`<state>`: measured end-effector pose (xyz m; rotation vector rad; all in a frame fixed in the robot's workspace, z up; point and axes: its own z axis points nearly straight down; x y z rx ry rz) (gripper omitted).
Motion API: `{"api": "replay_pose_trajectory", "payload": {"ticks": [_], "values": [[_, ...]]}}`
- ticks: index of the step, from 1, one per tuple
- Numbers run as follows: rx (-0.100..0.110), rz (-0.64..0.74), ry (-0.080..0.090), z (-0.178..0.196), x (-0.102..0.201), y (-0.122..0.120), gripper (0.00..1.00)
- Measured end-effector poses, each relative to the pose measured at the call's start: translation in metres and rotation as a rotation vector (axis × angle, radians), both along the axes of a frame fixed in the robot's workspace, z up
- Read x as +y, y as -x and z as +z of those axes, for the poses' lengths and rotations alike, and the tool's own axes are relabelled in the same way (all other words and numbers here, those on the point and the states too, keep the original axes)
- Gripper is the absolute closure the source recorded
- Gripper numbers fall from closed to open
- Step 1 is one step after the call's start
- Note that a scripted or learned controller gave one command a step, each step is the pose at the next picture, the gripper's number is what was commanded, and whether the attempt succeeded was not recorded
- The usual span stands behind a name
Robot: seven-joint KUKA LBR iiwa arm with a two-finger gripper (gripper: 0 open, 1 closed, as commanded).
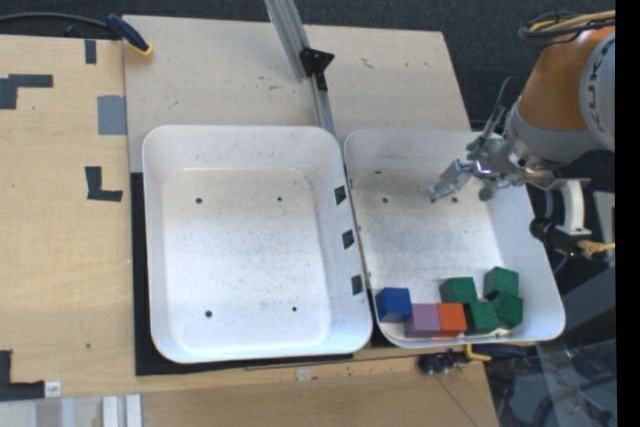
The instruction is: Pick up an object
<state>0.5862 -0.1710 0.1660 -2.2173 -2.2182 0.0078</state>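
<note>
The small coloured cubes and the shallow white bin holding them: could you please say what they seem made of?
Small coloured cubes: probably painted wood or foam, with flat matte faces and no glare. Shallow white bin: likely moulded plastic, with rounded rim and speckled, scuffed floor.

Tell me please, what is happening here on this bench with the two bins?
A grey robot arm with an orange band reaches in from the right, and its two-finger gripper hangs over the upper part of the right shallow white bin. The small coloured blocks, blue, purple, orange and several green, lie clustered at that bin's near edge, apart from the gripper.
</note>
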Motion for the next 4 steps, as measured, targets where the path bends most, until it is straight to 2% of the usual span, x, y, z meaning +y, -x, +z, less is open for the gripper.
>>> {"api": "replay_pose_trajectory", "payload": {"ticks": [1,2,3,4], "values": [[-0.001,0.001,0.0,-0.047,0.006,-0.005,0.0],[-0.005,0.002,-0.001,-0.034,0.006,-0.006,1.0],[-0.011,0.002,0.0,0.015,0.017,-0.008,1.0],[-0.013,0.001,0.002,0.075,0.013,-0.002,1.0]]}}
